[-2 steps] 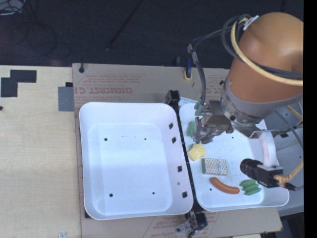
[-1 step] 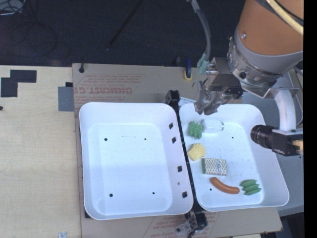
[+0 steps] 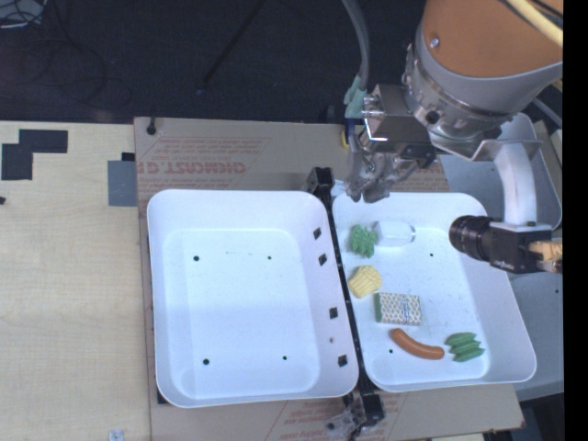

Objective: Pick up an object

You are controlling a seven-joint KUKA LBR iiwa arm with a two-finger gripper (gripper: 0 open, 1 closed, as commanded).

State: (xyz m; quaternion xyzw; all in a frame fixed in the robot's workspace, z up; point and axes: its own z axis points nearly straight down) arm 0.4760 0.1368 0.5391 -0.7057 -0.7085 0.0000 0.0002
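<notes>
**Right bin stocked, arm up at its far rim**

Nearest edge of the bench: a brown board sticks out from under both bins, with a small dark clip at the seam between them.

Left bin: white, shallow, a few dark specks on its floor, no objects visible in it.

Right bin: holds all the pieces. Closest to the near rim lie an orange-red sausage shape and, just beside it to the right, a green pea pod. Behind them sits a small patterned box, flat on the floor. Just left of the box, near the divider, is a yellow corn piece. Farther back is a green leafy piece, and beside it a clear, hard-to-read item.

A row of black clips runs along the seam between the bins.

At the right rim, a black cylindrical fitting juts in over the bin edge.

Far side: the gripper hangs over the back-left corner of the right bin, above the leafy piece and apart from it. Nothing is seen between its fingers; whether they are spread or closed cannot be told. The grey wrist and orange band loom above, with a grey hose rising behind.

Beyond: pale wooden tabletop to the left, dark floor at the back.
</notes>
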